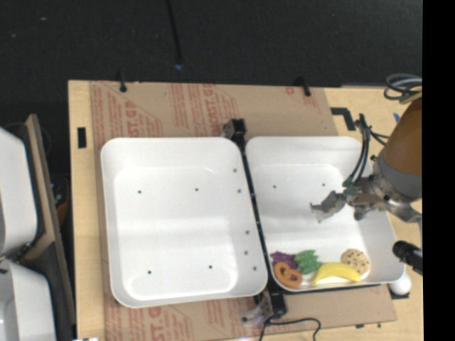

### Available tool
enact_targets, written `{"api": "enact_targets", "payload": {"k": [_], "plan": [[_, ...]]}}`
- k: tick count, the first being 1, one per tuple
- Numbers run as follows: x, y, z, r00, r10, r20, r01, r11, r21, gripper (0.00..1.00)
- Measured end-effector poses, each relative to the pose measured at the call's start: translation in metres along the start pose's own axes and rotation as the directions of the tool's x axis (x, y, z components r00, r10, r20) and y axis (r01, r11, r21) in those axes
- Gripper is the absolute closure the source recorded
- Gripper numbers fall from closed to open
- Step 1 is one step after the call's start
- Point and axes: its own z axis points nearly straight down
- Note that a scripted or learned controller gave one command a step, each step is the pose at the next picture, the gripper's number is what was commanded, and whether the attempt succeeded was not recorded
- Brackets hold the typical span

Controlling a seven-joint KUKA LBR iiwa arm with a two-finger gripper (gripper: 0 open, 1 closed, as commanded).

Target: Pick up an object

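Note:
Along the near wall of the right bin [298, 155] lie several toy foods: purple grapes [281, 259], an orange donut-like piece [288, 275], a green leafy piece [308, 261], a yellow banana [335, 273] and a round cookie [355, 261]. My gripper [343, 207] hangs over the right side of that bin, above its bare floor and well back from the toys. Its fingers are spread open with nothing between them. The grey arm with its orange band [407, 144] comes in from the right.
The left bin [114, 190] sits beside the right one, split from it by a dark divider [249, 190]. Both rest on a cardboard-covered bench [163, 112]. A cable [366, 144] runs down along the arm. White equipment [14, 190] stands at the far left.

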Motion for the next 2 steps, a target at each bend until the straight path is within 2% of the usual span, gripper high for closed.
{"api": "enact_targets", "payload": {"k": [1,2], "plan": [[-0.009,0.003,0.122,1.000,0.001,-0.002,-0.001,1.000,0.011,0.00],[0.014,0.084,0.117,1.000,-0.004,0.000,0.004,1.000,-0.001,0.00]]}}
